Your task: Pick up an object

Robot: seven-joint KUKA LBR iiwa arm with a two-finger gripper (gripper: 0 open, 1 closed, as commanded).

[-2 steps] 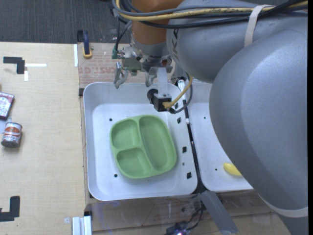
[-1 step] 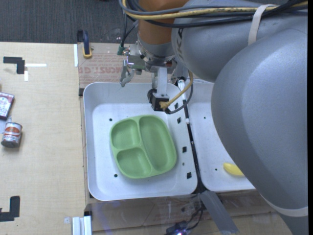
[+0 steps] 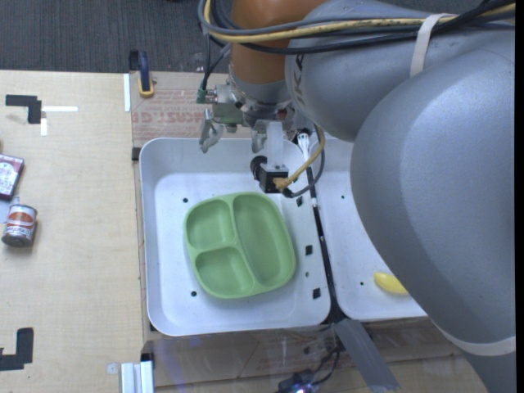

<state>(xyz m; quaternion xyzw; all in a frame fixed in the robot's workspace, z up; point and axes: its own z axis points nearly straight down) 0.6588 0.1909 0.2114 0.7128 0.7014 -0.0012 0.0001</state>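
Starting on the far left of the bench, a small can [image 3: 19,224] with a red label is sitting on the wood, and just above it a dark red packet [image 3: 8,176] is poking in from the edge. Both have printing on them but it's way too small for me to read. Further along at the top, a strip of cardboard [image 3: 176,111] behind the bins is carrying faded red lettering that I can't make out either.

Moving into the left bin [image 3: 155,244], a green divided plate [image 3: 240,245] with three compartments is lying flat in the middle of it, untouched as far as I can tell. The gripper [image 3: 235,135] is hanging over the bin's back rim, a bit up from the plate, with its two fingers [image 3: 210,134] spread apart and nothing between them. So the pick isn't done yet; I'd say it's somewhere in the approach, with the descent, the grab and the lift all still to go.

Over in the right bin [image 3: 368,301], something small and yellow [image 3: 390,283], maybe a banana, is peeking out from under the big grey arm [image 3: 442,178].
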